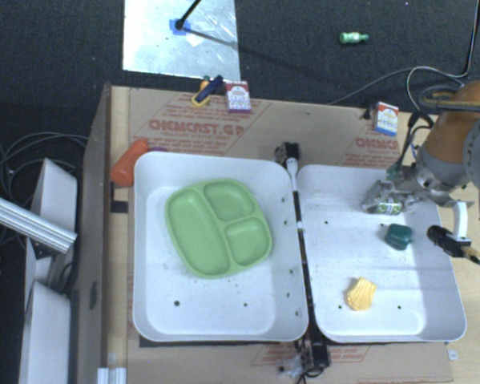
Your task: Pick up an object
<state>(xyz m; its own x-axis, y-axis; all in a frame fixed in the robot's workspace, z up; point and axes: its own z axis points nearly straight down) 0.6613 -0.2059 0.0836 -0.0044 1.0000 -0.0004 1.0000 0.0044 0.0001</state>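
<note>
Two shallow white bins sit side by side on a brown bench (pixel 195 129). The left bin (pixel 150 303) holds a green divided plate (pixel 217 226). In the right bin (pixel 426 317) lie a dark green block (pixel 398 236) and, nearer the front, a yellow ridged object (pixel 361 295). The grey arm (pixel 459 142) reaches in from the right, its gripper (pixel 384 201) low over the right bin's back part, just above the green block. An orange object (pixel 129 162) rests beside the left bin's back left corner.

Premises present as a robotics lab or test cell. Evidence: a bench (pixel 188 116) covered in printed cardboard bearing two white bins (pixel 217 322), loose cables (pixel 8 167) over dark carpet (pixel 47 49), and a grey-and-orange industrial arm (pixel 460 134).
</note>
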